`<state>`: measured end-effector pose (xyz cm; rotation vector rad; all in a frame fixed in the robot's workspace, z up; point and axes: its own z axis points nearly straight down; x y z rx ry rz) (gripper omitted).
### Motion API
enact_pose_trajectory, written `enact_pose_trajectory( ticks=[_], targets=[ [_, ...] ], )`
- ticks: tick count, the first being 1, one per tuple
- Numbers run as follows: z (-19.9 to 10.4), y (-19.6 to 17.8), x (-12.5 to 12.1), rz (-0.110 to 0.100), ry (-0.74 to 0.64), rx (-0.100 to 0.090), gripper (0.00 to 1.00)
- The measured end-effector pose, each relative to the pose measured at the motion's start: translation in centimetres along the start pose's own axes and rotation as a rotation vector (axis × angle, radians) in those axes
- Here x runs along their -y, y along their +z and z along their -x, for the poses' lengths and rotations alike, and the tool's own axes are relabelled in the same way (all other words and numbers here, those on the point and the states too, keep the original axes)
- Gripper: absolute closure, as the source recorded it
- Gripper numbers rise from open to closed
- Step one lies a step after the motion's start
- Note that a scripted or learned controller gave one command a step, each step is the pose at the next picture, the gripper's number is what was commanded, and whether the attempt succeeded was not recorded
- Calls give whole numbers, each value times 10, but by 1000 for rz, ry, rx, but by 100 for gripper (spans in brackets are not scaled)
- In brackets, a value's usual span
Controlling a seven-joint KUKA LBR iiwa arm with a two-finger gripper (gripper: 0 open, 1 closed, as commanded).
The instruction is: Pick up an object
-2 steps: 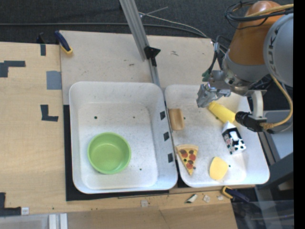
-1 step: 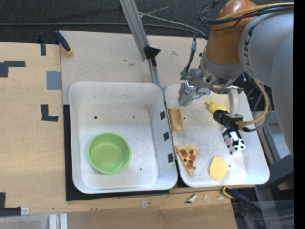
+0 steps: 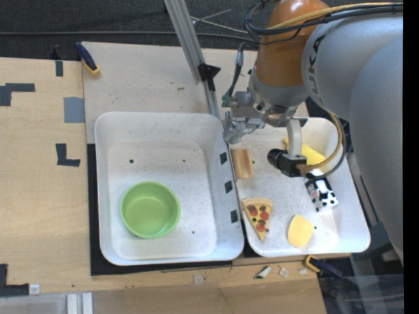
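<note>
Holding one green bowl (image 3: 150, 209) left bin (image 3: 108, 133), one pizza slice (image 3: 258, 217) right

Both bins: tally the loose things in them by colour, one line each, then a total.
Green: 1, the bowl in the left bin.
Yellow: 2, the round piece and the piece behind the arm, in the right bin.
Brown: 1, the block.
Orange-red: 1, the pizza slice.
Black-and-white: 1, the small toy.
Total: 6
</note>
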<state>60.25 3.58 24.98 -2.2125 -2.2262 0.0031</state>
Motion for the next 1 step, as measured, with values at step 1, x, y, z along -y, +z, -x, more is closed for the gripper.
enact_pose_trajectory(
  ticks=[1],
  targets=[
    [-49, 5, -4, -1, 0, 1, 100]
  ],
)
